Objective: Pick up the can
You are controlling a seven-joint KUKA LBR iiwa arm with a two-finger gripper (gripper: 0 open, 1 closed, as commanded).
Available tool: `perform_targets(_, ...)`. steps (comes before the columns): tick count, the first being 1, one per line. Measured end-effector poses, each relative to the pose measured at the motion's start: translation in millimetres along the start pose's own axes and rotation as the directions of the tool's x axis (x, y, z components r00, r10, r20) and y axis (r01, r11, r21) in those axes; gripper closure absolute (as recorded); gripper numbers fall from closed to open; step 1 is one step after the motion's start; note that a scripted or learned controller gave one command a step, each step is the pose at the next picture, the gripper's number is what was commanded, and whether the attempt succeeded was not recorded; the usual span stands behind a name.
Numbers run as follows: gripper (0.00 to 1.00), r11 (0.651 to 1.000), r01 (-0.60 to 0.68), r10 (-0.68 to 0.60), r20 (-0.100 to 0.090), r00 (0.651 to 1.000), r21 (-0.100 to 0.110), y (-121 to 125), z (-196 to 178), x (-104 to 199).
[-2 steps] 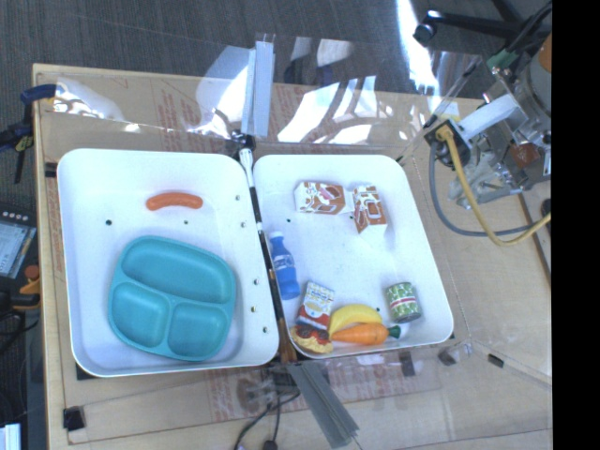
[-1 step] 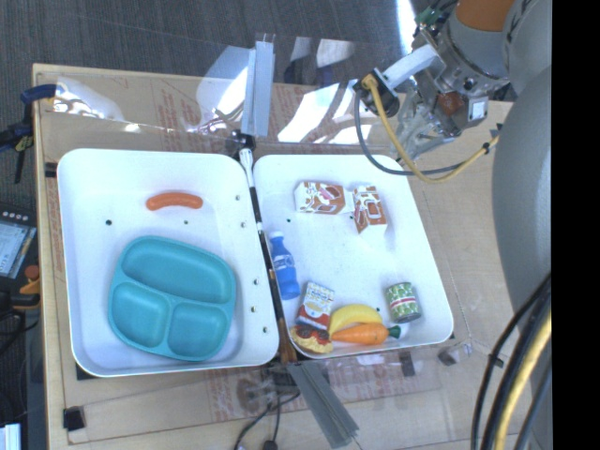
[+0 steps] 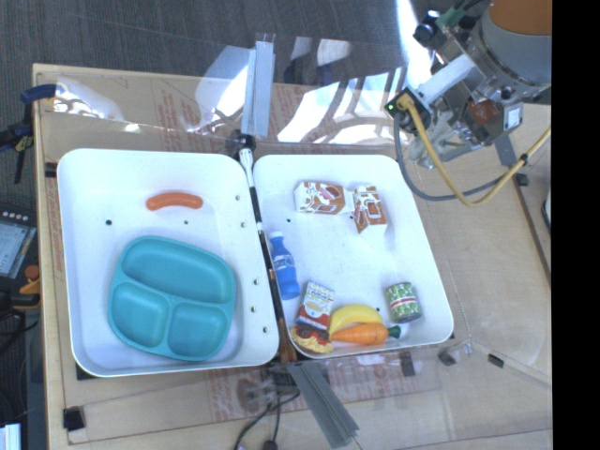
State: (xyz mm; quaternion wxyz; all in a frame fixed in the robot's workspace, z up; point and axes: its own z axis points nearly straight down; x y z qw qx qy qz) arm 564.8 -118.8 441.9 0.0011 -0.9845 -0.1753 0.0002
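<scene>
Hovered beyond the right bin's (image 3: pixel 427 251) far right corner with the end effector (image 3: pixel 441 143) in a state impossible to tell, well apart from the can (image 3: pixel 403 302) upright by the near right wall beside a carrot (image 3: pixel 366 334); judged pre-approach, needing descent over it.

Arm (image 3: pixel 511 26) cut off at top.

Found no legible text anywhere. Saw printed labels on the can (image 3: pixel 403 301) at five o'clock in the right bin (image 3: pixel 427 251), on two cartons (image 3: pixel 320 198) at twelve o'clock and on the blue bottle (image 3: pixel 282 265) at nine, all too small to read.
</scene>
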Motion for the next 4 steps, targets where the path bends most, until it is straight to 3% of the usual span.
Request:
perform_targets(1, 1.0, 0.926, 0.376, -0.376, 0.007, 0.926, 0.005, -5, 284, 52)
perform_targets(2, 1.0, 0.834, 0.552, -0.552, 0.003, 0.834, 0.004, -38, 251, 34)
perform_targets(3, 1.0, 1.0, 0.017, -0.017, 0.003, 1.0, 0.001, 10, 229, 94)
perform_targets(4, 1.0, 0.989, -0.146, 0.146, 0.0, 0.989, -0.001, 0, 128, 50)
